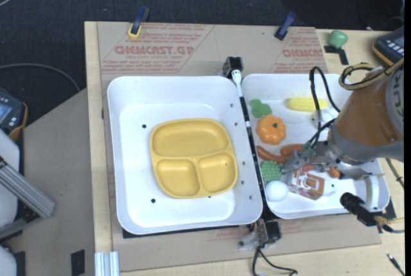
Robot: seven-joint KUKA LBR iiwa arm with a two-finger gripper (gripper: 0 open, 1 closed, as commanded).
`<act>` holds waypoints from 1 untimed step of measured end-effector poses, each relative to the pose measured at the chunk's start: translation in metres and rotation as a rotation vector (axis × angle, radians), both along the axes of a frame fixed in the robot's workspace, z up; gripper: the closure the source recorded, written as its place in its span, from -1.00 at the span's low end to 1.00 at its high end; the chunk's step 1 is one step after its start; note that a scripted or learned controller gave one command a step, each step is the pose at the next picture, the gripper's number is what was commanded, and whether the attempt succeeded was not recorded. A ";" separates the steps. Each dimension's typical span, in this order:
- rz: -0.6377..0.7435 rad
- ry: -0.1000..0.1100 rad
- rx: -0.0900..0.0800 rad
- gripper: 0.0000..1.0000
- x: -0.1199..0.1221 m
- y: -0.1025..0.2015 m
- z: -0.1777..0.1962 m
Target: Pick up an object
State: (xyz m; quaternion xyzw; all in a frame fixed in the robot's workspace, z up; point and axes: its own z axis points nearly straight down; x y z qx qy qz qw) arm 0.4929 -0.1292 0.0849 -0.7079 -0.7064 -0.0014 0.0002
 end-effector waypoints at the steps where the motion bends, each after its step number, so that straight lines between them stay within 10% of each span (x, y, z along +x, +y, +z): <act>1: 0.001 -0.003 -0.002 1.00 0.000 0.000 0.012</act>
